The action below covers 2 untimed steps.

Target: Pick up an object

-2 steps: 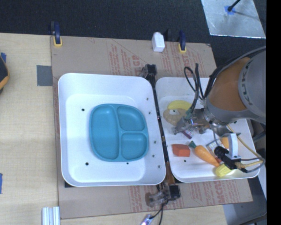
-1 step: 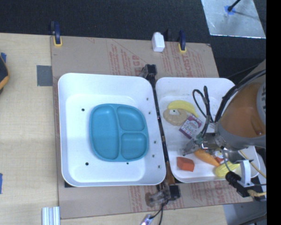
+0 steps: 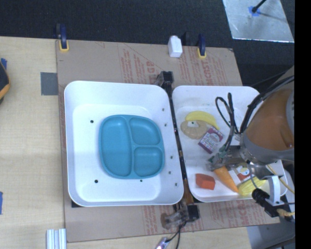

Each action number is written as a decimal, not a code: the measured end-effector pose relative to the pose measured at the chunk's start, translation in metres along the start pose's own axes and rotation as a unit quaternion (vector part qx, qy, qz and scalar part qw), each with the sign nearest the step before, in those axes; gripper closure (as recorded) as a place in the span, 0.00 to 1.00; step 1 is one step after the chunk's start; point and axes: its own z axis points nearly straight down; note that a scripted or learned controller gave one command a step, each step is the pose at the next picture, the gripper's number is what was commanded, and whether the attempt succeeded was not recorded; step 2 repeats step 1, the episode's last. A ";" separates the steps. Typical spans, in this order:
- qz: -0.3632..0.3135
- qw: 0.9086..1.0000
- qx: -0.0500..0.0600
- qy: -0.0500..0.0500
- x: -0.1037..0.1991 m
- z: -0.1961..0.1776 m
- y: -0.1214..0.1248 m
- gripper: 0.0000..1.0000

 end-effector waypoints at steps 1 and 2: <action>0.002 1.000 -0.002 0.000 0.047 -0.091 0.027 1.00; 0.002 1.000 -0.002 0.000 0.047 -0.091 0.027 1.00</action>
